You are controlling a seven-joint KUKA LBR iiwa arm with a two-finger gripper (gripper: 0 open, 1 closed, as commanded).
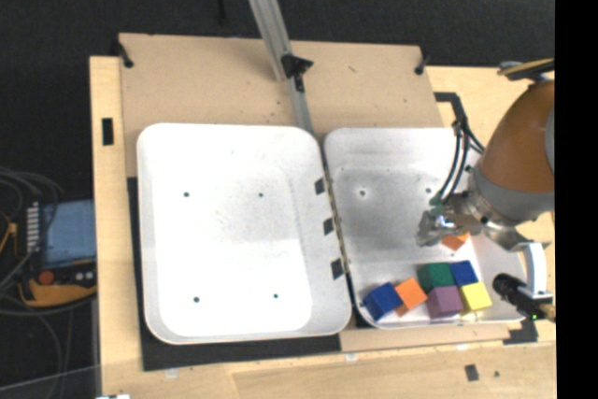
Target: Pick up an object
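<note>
Wooden bench [234,79] bearing two white bins, right bin [383,173] holding coloured blocks [430,292] clustered at its 5 o'clock corner, gripper [441,231] low at its 3 o'clock side, pinching a small orange object [454,242], grey arm [519,168] entering from 3 o'clock.

1. Two shallow white bins are sitting side by side: the left bin [234,229] and the right bin [383,173].
2. Six small blocks are clustering along the right bin's near edge: two blue blocks [382,299] [463,273], an orange block [411,292], a green block [435,276], a purple block [446,300] and a yellow block [476,296].
3. A seventh orange piece [455,241] is showing under the arm, its kind unclear.
</note>
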